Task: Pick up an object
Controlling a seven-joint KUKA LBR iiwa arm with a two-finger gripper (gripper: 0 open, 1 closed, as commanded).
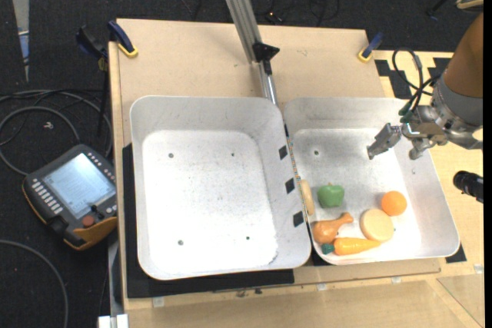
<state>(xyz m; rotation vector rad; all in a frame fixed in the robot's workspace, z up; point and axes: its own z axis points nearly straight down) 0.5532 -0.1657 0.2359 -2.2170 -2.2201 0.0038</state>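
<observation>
A grey robot arm with an orange band [467,65] reaches in from the right over a pale wooden table [200,57] that carries two shallow white plastic bins side by side. Its two-finger metal hand [400,142] hangs above the upper right part of the right-hand white bin [338,115], fingers spread apart with nothing between them.

The toys lie well apart from the hand, clustered in the bin's lower area: a small green plastic bell pepper [330,195] near the bin's left wall, a round orange plastic fruit [393,203] to its right, a pale cream disc-shaped toy [377,225] just below the fruit, a tan plastic chicken drumstick [332,226] beside the disc, and an orange plastic carrot [356,246] along the bin's lower edge, touching or nearly touching the disc.

The left-hand white bin [154,119] sits beside it. A grey and orange handheld control pendant [73,196] rests on the dark floor to the table's left.
</observation>
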